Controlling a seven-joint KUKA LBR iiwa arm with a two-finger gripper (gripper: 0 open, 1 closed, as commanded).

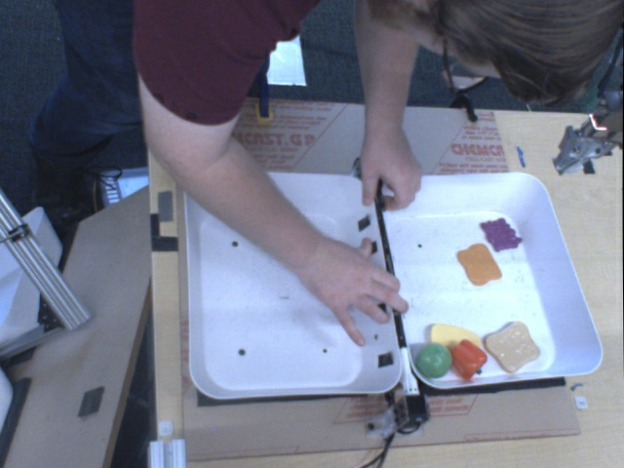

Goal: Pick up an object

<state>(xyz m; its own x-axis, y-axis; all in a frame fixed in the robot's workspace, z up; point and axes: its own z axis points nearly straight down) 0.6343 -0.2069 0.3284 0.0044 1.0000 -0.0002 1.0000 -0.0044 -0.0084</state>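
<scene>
- Maroon-shirted person (pixel 224 37) leans over the bench from the top of the frame; you risk a collision if the program sends the arm in now.
- White bins: the left bin (pixel 253 359) and the right bin (pixel 556 261) meet at the centre, where both hands work the dark strip (pixel 388 261); a shifted bin would throw off any planned grasp.
- One hand (pixel 356 295) lies flat at centre, the other hand (pixel 392 174) sits at the strip's upper end.
- The gripper (pixel 583 147) sits at the upper right edge, beside the right bin; you cannot tell its opening.
- Candidates sit at lower right: toast slice (pixel 512 346), orange piece (pixel 479 263), purple piece (pixel 499 233), yellow piece (pixel 450 334), red piece (pixel 469 359), green ball (pixel 433 361). The last three touch, so a pinch could slip.
</scene>
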